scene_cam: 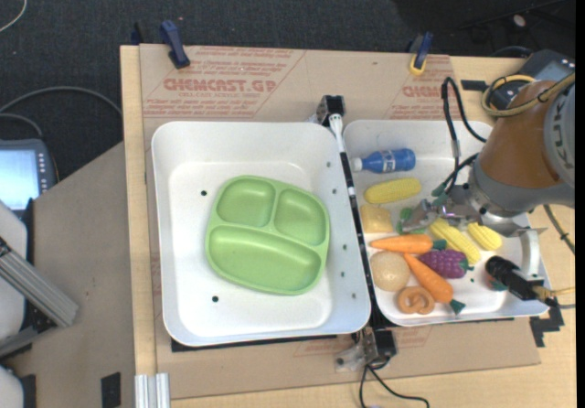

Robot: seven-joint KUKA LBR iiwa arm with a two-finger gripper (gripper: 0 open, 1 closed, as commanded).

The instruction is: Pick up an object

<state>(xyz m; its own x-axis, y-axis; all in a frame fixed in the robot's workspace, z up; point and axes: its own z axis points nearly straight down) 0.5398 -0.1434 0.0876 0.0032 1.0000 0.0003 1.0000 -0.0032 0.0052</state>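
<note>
The right bin (475, 134) holds several toy foods: a blue bottle (386, 160), a yellow corn cob (393, 189), a pale yellow piece (373, 220), two carrots (400, 243) (431, 279), purple grapes (445, 262), a second yellow corn cob (454, 240), a beige round piece (389, 271) and a brown ring (416, 301). My gripper (422, 213) is low in the middle of this bin, just above the upper carrot and next to the second corn cob. Nothing is visibly lifted off the bin floor.
The left bin (174, 241) holds a green divided plate (267, 234). A black divider (348, 185) separates the two bins. My arm crosses the right bin's right side, hiding part of its floor. Blue clamps (174, 42) (420, 51) sit at the bench's far edge.
</note>
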